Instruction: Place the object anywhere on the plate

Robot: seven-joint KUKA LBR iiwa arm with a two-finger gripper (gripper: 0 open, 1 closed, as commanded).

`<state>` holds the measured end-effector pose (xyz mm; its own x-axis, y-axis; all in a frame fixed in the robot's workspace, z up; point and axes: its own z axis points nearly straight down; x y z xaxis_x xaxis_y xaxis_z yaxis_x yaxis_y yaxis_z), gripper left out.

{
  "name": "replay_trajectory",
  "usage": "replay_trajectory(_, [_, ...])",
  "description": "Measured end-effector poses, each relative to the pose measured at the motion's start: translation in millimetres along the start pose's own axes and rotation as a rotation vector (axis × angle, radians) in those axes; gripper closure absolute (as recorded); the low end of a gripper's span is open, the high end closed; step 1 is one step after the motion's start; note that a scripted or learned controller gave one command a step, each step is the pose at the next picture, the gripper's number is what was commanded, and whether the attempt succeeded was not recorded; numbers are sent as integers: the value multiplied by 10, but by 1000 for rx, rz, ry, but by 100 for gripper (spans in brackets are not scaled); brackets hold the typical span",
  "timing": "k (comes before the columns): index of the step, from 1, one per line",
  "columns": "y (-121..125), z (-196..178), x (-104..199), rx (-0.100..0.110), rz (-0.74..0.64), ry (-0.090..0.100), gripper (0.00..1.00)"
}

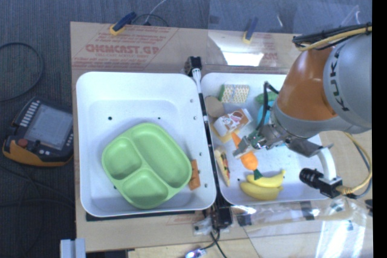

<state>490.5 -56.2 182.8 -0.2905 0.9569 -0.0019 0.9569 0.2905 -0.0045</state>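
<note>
A green divided plate (pixel 146 164) lies in the left bin (pixel 121 93), with nothing on it. My gripper (pixel 251 143) hangs low over the middle of the right bin (pixel 302 157), among the toy foods. Just below it lies a small orange piece (pixel 248 161), and a white and red packet (pixel 231 122) lies to its upper left. The wrist hides whatever is directly under the gripper, and I see nothing clearly held in it.
The right bin also holds a yellow banana (pixel 262 185), a yellow textured block (pixel 234 93), a brown lump (pixel 213 107), a teal item (pixel 263 112) and a long striped piece (pixel 222 167). A small orange block (pixel 194 173) sits beside the plate's right rim.
</note>
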Motion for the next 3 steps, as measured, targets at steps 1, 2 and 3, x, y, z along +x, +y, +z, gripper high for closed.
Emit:
replay_trajectory(1, [167,-505,751,-7,-51,2,100])
replay_trajectory(2, [154,-492,729,-3,-47,0,0])
replay_trajectory(3, [163,-581,729,-2,-48,-1,100])
